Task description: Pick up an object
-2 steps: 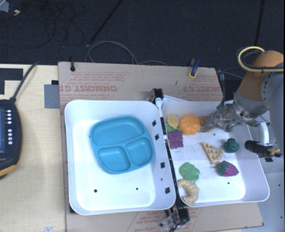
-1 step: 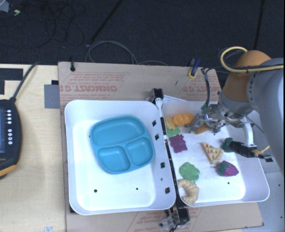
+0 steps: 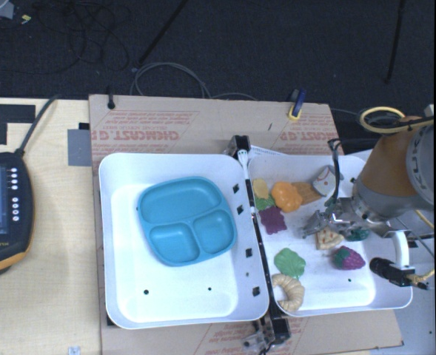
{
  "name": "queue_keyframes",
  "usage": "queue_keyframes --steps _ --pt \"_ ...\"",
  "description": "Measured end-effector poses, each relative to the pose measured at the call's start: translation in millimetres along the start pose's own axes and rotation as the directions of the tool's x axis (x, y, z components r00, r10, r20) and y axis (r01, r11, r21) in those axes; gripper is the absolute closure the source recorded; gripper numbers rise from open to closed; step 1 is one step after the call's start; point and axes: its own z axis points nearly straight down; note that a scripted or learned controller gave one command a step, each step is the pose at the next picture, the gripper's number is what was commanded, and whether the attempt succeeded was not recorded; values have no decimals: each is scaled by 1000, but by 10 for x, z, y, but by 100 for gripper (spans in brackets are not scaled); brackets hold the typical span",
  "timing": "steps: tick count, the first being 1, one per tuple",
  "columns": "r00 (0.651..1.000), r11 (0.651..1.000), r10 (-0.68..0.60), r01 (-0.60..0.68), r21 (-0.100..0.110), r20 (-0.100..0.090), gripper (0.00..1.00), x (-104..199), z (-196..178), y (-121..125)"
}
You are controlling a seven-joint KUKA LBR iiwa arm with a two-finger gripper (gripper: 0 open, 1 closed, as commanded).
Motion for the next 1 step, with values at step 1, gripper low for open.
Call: queue_keyframes --steps 1 --pt "1000 1000 -1 1 -4 3 100 -15 -92 30"
